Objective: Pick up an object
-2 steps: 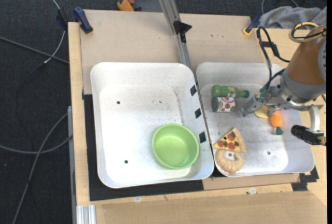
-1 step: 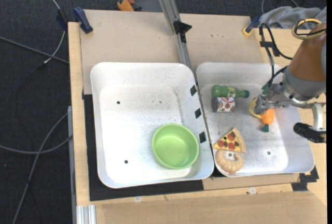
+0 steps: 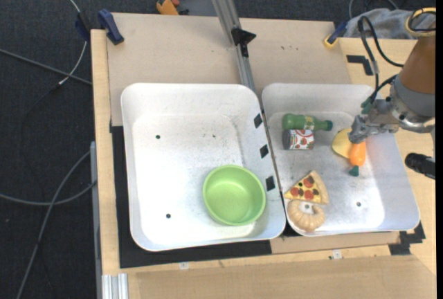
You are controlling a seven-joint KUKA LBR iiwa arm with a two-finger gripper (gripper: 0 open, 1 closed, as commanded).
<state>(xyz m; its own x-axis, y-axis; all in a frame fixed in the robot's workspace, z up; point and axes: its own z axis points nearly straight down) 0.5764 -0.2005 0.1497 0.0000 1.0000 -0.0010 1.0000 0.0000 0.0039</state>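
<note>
My gripper (image 3: 359, 133) hangs over the right part of the right bin (image 3: 394, 214), at the end of the grey arm with its orange band. Directly below it, touching or nearly touching, is a small orange carrot (image 3: 356, 153) with a green tip, standing almost upright. A yellow piece (image 3: 340, 145) lies just left of the carrot. Further left are a green bottle (image 3: 305, 123) on its side and a red-and-white can (image 3: 299, 139). A pizza slice (image 3: 308, 188) and a round pastry (image 3: 305, 215) lie near the bin's front edge.
The left bin (image 3: 149, 152) holds a green bowl (image 3: 233, 194) near its front right corner. A metal pole (image 3: 223, 0) slants down to the divide between the bins. Cables and a cloth (image 3: 384, 21) lie at the back right of the bench.
</note>
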